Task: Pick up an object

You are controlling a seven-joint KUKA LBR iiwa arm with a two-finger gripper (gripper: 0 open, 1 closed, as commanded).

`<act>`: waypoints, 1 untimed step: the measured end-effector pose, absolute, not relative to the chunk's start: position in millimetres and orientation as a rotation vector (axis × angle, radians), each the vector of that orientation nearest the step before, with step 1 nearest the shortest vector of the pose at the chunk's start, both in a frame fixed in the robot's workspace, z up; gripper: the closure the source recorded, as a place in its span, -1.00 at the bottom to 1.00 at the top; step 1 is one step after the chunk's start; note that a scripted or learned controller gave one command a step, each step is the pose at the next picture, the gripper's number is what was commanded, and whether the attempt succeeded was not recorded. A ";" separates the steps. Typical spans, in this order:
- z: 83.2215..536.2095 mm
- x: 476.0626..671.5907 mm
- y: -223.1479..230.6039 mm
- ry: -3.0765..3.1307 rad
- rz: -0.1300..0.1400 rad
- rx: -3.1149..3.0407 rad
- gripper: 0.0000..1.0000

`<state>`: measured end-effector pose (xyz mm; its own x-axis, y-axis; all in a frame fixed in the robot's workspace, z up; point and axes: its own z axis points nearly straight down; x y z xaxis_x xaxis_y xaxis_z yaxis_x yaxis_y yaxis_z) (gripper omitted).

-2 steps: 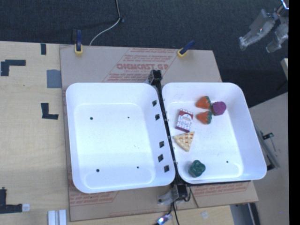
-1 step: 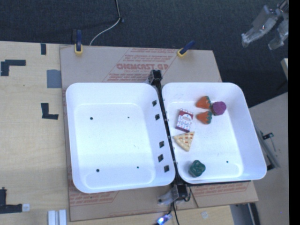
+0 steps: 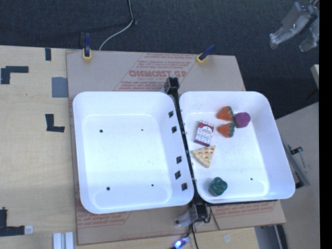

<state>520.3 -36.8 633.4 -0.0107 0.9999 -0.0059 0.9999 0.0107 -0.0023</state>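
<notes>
Five small objects lie in the right bin (image 3: 275, 139): two orange pieces (image 3: 225, 113), a purple piece (image 3: 241, 119), a red packet (image 3: 204, 133), a waffle wedge (image 3: 204, 155), a green lump (image 3: 218, 186). High at upper right, the gripper (image 3: 295, 27) hangs above the floor, holding nothing; its opening cannot be told.

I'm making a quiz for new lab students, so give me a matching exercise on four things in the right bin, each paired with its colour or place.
Column one:
1. small box
2. waffle wedge
3. round green toy
4. purple toy

Column two:
A. nearest the bin's front wall
B. red and white, close to the divider between the bins
C. farthest right of the group, touching an orange-red piece
D. pale yellow, just below the small box

Pairs: 1-B, 2-D, 3-A, 4-C
</notes>
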 end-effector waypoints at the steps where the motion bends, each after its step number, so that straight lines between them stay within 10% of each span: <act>1: 527.1 558.4 31.7 2.236 -0.014 2.220 1.00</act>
<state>558.4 31.7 527.1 -0.0073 1.0000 0.0001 0.9999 0.0073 -0.0125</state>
